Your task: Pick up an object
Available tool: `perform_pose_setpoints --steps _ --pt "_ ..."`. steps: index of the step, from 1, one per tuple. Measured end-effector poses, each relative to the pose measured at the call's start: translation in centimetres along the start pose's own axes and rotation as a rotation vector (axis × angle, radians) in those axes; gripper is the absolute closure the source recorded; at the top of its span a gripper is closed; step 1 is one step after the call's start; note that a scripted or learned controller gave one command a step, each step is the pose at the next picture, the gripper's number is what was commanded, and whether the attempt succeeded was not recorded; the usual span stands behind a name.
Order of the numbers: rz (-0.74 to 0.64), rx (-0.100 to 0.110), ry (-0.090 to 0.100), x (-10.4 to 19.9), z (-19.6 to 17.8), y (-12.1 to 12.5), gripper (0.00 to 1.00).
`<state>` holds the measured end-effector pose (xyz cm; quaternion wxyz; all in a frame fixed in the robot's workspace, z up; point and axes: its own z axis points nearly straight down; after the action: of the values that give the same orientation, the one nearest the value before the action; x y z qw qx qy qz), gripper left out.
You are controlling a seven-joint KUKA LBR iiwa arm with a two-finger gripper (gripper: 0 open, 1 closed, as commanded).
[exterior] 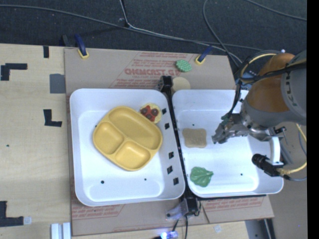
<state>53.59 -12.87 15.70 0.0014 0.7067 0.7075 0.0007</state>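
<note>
A yellow divided tray (127, 144) is seen in the left bin (82, 148), with a small berry-topped pastry (150, 112) touching its upper right corner. In the right bin (219, 101), a tan bread slice (194, 138) lies above a green leaf (200, 176). The gripper (220, 136) is poised just right of the bread slice; its grip state cannot be told.

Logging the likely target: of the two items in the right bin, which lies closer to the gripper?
The tan bread slice, just left of the gripper. The green leaf lies farther off, toward the bin's near edge.
</note>
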Motion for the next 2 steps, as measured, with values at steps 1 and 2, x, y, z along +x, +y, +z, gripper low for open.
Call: perform_pose_setpoints --steps 1,2 --pt "0.000 -0.001 0.000 0.0 -4.9 0.1 1.00" --pt "-0.004 0.004 0.002 5.5 -6.1 0.8 1.00"
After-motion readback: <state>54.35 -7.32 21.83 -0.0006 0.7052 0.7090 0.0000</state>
